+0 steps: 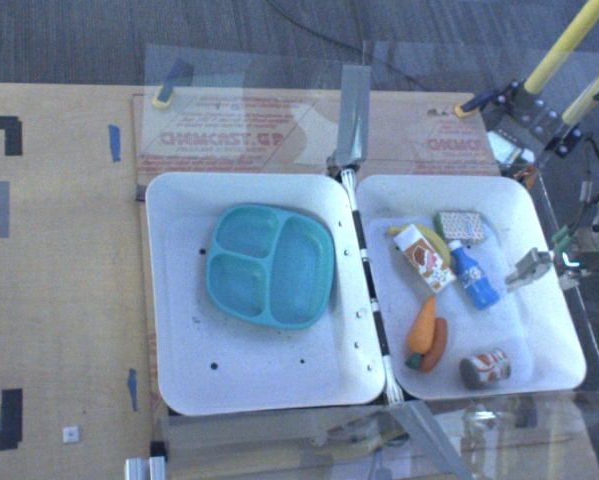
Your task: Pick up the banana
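Observation:
The banana (436, 242) is yellow and lies in the right bin (551, 363), near its back left part. A small white and red carton (423, 258) lies over most of it, so only its curved edge and one tip show. My gripper (532, 266) hangs over the right side of that bin, a short way to the right of the banana, with a blue bottle (472, 274) between them. Nothing shows in the gripper.
The right bin also holds a small patterned box (461, 226), a carrot (420, 330) beside a red sausage (437, 345), and a can (485, 368) on its side. A teal divided plate (271, 265) sits in the left bin (174, 358).

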